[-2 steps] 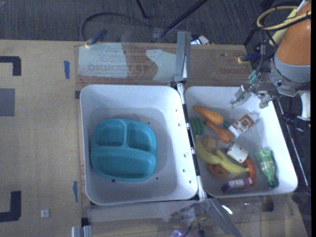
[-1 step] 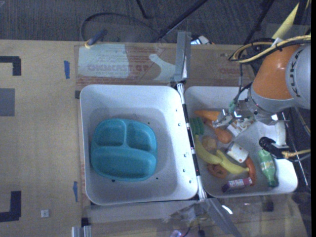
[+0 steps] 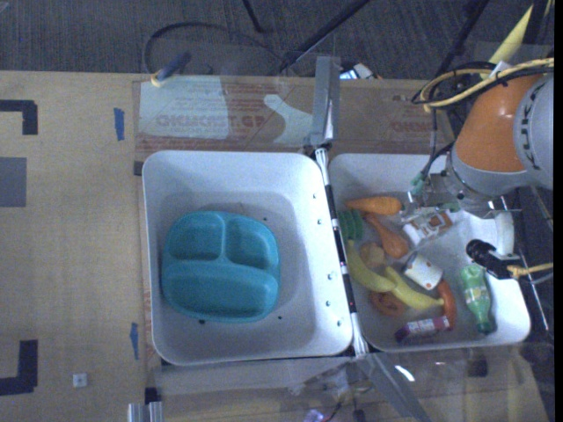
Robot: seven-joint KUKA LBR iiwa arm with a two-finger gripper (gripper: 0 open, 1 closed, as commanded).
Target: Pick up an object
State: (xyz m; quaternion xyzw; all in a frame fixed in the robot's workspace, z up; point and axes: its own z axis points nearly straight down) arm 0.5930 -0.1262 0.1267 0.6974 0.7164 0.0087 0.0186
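So the arm had reached in over the right bin, with its orange band sitting above that bin's far right corner. The gripper was down low over the far middle of the right bin, right on top of a small white and brown packet-looking thing. Honestly couldn't tell if the claw was open or shut, or whether it was actually touching anything, since the wrist blocked the view.

All the pickable stuff was in the right bin. An orange carrot lay near its far left corner, with something green tucked against the left wall just beside it. A second orange piece sat toward the bin's middle. Two yellow bananas, one along the left side and one closer to the near edge, lay almost touching. A white chunk was about dead centre, a green bottle stood near the near right corner, and a dark reddish tube lay along the near wall.

Just left of the right bin, the left bin held a teal divided plate.
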